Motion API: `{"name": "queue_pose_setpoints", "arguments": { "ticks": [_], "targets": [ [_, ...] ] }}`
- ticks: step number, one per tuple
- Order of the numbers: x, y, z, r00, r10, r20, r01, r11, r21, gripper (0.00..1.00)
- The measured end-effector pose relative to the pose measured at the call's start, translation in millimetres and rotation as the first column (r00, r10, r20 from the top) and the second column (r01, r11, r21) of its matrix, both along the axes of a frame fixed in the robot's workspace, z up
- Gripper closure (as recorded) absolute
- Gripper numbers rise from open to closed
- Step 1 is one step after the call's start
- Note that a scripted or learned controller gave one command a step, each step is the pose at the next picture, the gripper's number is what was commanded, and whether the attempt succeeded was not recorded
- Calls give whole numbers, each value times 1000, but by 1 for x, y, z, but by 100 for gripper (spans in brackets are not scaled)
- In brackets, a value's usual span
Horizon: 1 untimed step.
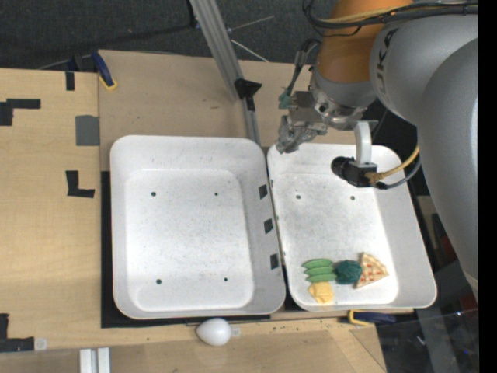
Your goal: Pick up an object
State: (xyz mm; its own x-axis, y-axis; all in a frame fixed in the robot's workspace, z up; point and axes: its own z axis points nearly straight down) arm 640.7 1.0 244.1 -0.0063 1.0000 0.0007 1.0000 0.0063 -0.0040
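Near the front edge of the right bin (404, 231) lies a small cluster of toy food. It holds a green pea pod (318, 267), a dark green broccoli piece (348, 270), a yellow piece (321, 291) and a pizza slice (372, 270). My gripper (288, 143) hangs over the far left corner of the right bin, well away from the cluster. Nothing shows between its fingers.
The left bin (186, 224) stands beside the right one. A white egg-shaped object (214, 332) rests on the bench in front of the left bin. A metal pole (221, 49) slants in from the top toward the bins' far edge.
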Motion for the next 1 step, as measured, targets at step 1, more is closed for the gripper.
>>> {"name": "queue_pose_setpoints", "arguments": {
  "ticks": [1],
  "targets": [
    [-10,61,-2,1000,1,1,-1,1000,1,100]
  ]
}}
